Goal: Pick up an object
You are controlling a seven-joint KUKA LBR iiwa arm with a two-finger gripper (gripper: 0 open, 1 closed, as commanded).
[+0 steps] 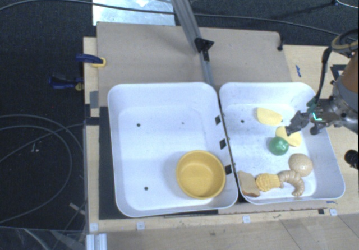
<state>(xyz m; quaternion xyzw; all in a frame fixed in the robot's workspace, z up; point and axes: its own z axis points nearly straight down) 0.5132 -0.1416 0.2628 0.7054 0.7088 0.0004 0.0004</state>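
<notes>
Fingers [293, 129] hang dark and low over the yellow piece [289, 136] beside the green ball [277, 146], near the right bin's [336, 179] right edge, seemingly lining up a pick, though I cannot tell their spread or whether they hold anything.

Two shallow white bins [126, 103] side by side, one yellow bowl [201, 174], two pale yellow pieces [269, 115], one green ball [277, 146], one tan mushroom shape [299, 163], one bread slice [248, 183], one yellow pineapple toy [268, 181], two clamps [90, 60]

Green ball [277, 146], round, lying mid-right of frame beside a flat yellow piece [290, 137].
</notes>
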